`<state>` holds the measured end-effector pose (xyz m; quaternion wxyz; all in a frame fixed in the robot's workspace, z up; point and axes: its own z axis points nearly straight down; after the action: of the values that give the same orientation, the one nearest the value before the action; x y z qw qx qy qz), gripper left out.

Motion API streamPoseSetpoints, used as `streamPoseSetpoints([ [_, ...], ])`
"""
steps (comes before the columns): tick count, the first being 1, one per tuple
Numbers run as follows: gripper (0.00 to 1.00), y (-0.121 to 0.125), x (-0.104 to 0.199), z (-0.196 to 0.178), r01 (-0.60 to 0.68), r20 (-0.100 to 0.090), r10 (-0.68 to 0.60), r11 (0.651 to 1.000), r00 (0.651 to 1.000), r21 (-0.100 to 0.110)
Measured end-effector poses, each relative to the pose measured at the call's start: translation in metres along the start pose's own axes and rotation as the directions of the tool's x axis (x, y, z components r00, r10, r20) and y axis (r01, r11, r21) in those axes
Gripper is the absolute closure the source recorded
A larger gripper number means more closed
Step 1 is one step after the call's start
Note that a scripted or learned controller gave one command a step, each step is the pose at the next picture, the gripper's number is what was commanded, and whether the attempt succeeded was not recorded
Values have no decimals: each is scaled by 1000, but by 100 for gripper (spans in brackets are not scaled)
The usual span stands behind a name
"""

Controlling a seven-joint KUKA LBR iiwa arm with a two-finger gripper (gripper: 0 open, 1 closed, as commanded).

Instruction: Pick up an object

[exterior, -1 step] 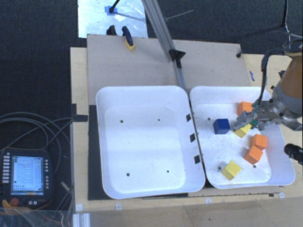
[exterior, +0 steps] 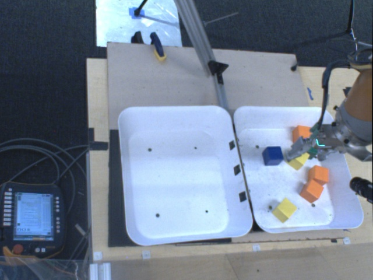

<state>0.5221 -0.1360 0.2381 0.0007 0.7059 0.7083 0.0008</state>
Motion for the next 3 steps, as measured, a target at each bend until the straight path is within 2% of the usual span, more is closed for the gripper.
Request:
streamPoseSetpoints([
  [1, 0, -9, -5, 53, -2, 0, 2, 1000, 1000, 5],
  [2, 0, -1, 0, 107, -1, -1, 1, 1000, 1000, 6],
  [3, 0, -1, 0, 134, -1, 0, 1, 1000, 1000, 4],
])
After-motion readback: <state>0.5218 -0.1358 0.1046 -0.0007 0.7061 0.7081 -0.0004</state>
